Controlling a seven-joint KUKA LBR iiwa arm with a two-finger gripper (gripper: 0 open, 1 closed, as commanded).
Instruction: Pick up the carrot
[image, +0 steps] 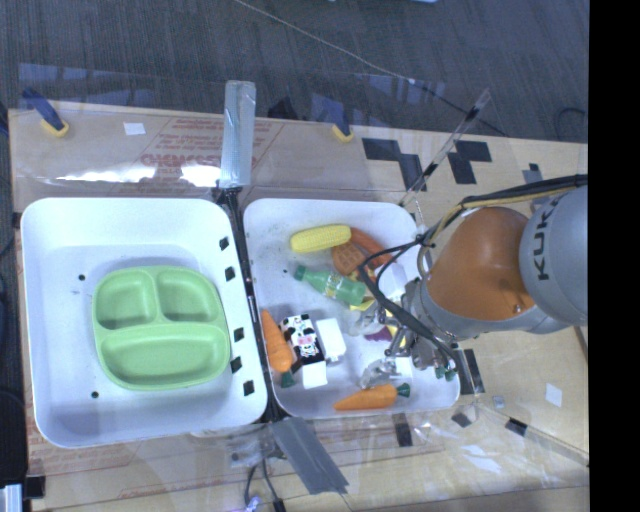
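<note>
Two carrots lie in the right bin (262, 232). One carrot (366, 398) rests flat against the bin's front wall, its green top pointing right. The other carrot (277, 342) lies along the bin's left wall. My gripper (386, 366) hangs low over the front right part of the bin, just above the front carrot and apart from the left one. The arm's orange band (472, 268) and wrist cover the bin's right side. Nothing is visibly held.
Also in the right bin are a yellow corn cob (320, 238), a green bottle (335, 286), a brown-orange piece (352, 256), a cow-patterned carton (303, 338) and a white block (314, 375). The left bin (40, 300) holds a green divided plate (158, 325).
</note>
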